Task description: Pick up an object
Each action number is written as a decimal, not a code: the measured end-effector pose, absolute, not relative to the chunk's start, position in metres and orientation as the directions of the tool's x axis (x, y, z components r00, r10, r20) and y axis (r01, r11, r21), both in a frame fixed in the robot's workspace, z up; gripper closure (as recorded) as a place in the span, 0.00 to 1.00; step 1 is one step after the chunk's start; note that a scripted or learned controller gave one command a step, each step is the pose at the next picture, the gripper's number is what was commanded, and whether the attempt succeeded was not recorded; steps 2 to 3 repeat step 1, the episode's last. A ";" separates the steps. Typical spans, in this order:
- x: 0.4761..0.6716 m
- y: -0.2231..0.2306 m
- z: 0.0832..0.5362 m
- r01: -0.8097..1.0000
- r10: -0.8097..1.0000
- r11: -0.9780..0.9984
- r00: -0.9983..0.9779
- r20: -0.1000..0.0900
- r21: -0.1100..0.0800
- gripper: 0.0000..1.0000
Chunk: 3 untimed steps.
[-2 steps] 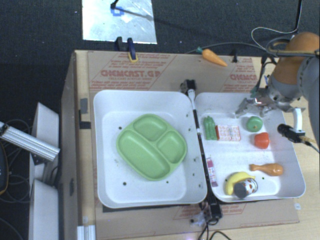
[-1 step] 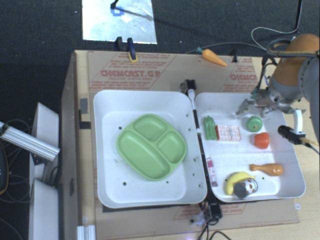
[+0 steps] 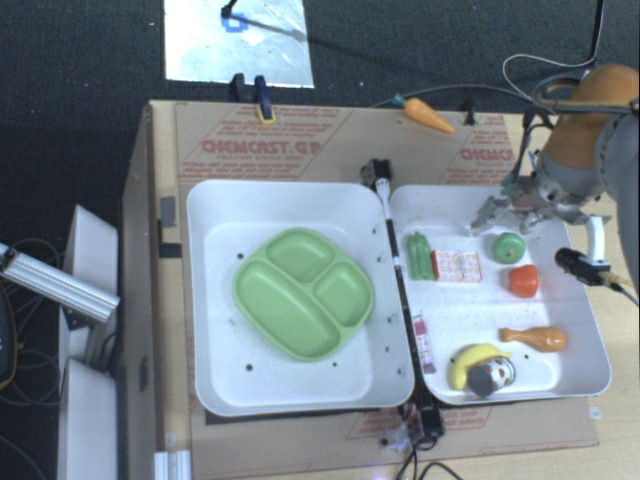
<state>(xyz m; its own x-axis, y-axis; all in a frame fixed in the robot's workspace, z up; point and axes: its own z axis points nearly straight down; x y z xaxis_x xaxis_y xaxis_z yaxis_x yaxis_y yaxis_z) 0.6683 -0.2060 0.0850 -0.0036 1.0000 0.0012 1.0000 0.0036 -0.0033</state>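
Gripper (image 3: 514,217): jaws spread open, nothing between them | position: over right bin (image 3: 590,368), top edge | green apple (image 3: 509,247): just below gripper, beside red tomato (image 3: 523,281)

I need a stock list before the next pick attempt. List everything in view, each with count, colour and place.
Bins: 2, white, side by side on the bench; left, right.
Divided plate: 1, green, left bin.
Apple: 1, green, right bin, far end.
Red item: 1, just nearer than the apple.
Green item: 1, right bin, left side.
Packet: 1, red-white, beside it.
Drumstick-like item: 1, orange.
Banana: 1, yellow, near end.
Carrot: 1, orange, behind the bins.
Gripper: 1, grey, above the apple.
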 end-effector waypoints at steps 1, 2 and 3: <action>0.668 -0.206 0.085 1.000 1.000 0.004 -0.004 0.001 -0.003 0.00; 0.668 -0.206 0.085 1.000 1.000 0.004 -0.004 0.001 -0.003 0.00; 0.668 -0.206 0.085 1.000 1.000 0.004 -0.004 0.001 -0.003 0.00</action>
